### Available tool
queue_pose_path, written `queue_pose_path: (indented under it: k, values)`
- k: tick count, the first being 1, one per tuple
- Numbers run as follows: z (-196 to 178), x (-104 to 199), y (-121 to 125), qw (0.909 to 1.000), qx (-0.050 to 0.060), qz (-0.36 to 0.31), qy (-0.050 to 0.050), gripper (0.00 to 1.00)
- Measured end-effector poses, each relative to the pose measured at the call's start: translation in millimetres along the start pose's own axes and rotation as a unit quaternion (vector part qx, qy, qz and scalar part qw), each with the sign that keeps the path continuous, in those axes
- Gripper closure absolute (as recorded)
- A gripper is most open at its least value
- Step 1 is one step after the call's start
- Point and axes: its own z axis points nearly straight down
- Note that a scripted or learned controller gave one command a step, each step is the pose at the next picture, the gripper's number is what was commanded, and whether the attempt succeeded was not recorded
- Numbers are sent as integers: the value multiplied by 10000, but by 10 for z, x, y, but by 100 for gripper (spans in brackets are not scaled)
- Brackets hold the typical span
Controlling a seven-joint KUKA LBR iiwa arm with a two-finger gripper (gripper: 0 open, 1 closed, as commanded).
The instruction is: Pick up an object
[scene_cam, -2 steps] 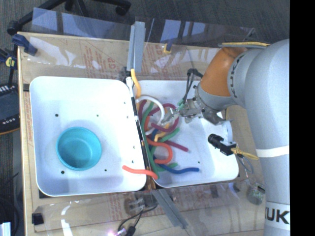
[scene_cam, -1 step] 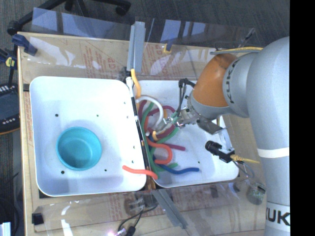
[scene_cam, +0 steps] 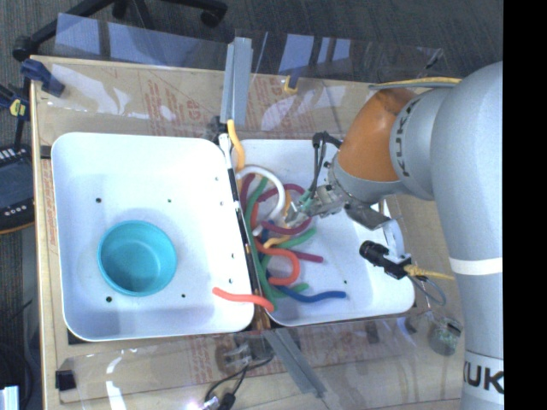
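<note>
Presently listed: gripper (scene_cam: 299,209), finger state impossible to tell, lowered into the right bin (scene_cam: 376,301) over a heap of coloured rope pieces (scene_cam: 282,246) against its left wall, evidently targeting one for pickup; blue bowl (scene_cam: 138,258) in the neighbouring bin.

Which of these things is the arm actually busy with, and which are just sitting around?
Part of the job:
- gripper, down among the pile
- tangle of coloured cords in the right bin

Lying about:
- blue bowl in the left bin
- orange cord draped over the rims between the bins
</note>
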Motion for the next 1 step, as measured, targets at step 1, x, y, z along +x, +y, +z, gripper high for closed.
queue_pose_path:
  k: [1]
  values:
    - [-4,-7,0,10000,-1,3,-7,0]
